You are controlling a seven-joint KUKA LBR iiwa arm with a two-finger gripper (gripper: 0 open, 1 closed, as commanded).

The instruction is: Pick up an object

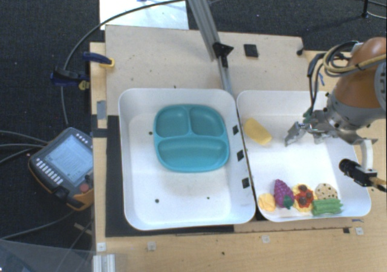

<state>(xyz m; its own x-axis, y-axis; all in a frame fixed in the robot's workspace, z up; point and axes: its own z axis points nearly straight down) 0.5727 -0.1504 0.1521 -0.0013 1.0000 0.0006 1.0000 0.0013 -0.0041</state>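
In the right bin (338, 162), a yellow block (257, 131) lies near the upper left corner. Along the bin's front edge sit a small yellow piece (266, 202), purple grapes (282, 193), a red-orange toy food (303, 196), a speckled cookie (326, 191) and a green bean pod (327, 206). My gripper (294, 134) hangs over the right bin, a short way right of the yellow block and apart from it. Its fingers are open with nothing between them.
A teal divided plate (191, 138) lies in the left bin (139, 192). A slanted metal pole (205, 17) rises behind the bins. A teach pendant (63, 168) and cables lie on the floor at left.
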